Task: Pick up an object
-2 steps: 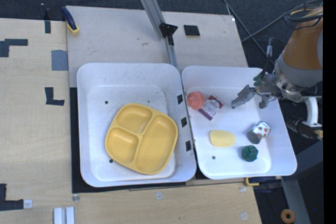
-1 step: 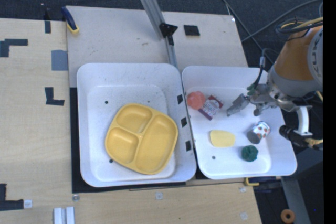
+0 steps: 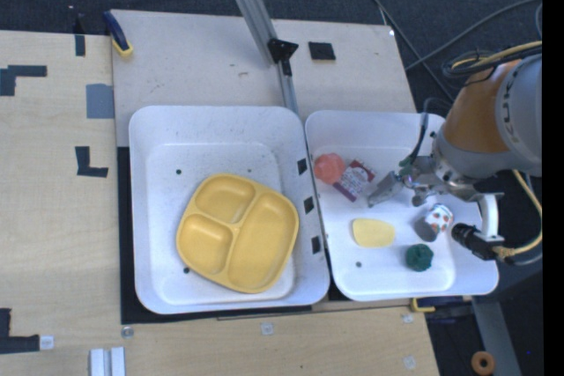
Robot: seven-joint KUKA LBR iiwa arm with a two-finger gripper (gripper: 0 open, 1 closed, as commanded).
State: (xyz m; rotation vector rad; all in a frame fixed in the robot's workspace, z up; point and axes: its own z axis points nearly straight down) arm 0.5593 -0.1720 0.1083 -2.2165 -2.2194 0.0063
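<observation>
you're looking down on a pale wooden bench (image 3: 53, 189) with two white bins side by side: the left bin (image 3: 150, 277) holds a yellow divided tray (image 3: 238, 231), and the right bin (image 3: 352, 282) holds the loose objects. the gripper (image 3: 397, 185) hangs low over the right bin with its fingers spread and nothing between them. just left of it lie a pink ball (image 3: 329, 167) and a red-and-white packet (image 3: 354, 179), while nearer the front edge sit a yellow piece (image 3: 374, 232), a green ball (image 3: 419, 256) and a small grey-and-white object (image 3: 434, 220).

Lying in the right white bin (image 3: 352, 277): a round pink-red soft object (image 3: 328, 167) touching a crumpled red-and-white packet (image 3: 354, 179); a flat pale-yellow oval piece (image 3: 374, 232); a dark-green rounded object (image 3: 419, 257); a grey-and-white spotted small object (image 3: 434, 220).
</observation>
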